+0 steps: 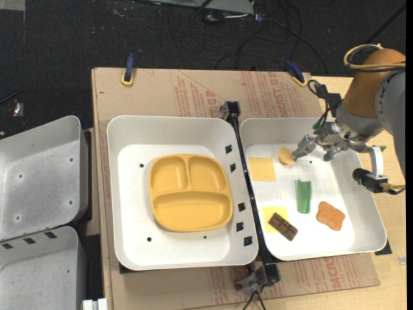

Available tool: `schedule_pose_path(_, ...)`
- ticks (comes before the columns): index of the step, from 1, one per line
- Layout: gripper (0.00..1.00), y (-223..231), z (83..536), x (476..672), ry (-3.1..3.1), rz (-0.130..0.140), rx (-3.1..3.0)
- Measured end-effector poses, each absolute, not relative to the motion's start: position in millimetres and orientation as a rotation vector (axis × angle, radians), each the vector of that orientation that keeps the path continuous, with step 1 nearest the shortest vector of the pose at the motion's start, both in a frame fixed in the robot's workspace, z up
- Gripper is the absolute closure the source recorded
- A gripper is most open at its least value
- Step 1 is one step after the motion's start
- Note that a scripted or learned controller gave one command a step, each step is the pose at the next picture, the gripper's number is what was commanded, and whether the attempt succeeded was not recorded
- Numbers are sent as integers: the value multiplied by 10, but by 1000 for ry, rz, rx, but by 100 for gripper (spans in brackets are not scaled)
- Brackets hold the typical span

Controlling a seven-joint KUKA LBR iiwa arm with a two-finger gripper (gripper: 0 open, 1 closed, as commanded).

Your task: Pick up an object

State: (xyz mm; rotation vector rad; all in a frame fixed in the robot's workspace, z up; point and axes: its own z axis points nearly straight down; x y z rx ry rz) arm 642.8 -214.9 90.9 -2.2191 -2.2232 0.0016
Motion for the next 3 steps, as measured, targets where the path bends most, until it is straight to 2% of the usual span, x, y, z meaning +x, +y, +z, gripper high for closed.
schedule_pose_path(1,100,-2148,1034,6439,-2228,-1,-2220)
schedule_pose_path(3,100,-2105,2059,6347,-2225,-4,-2227)
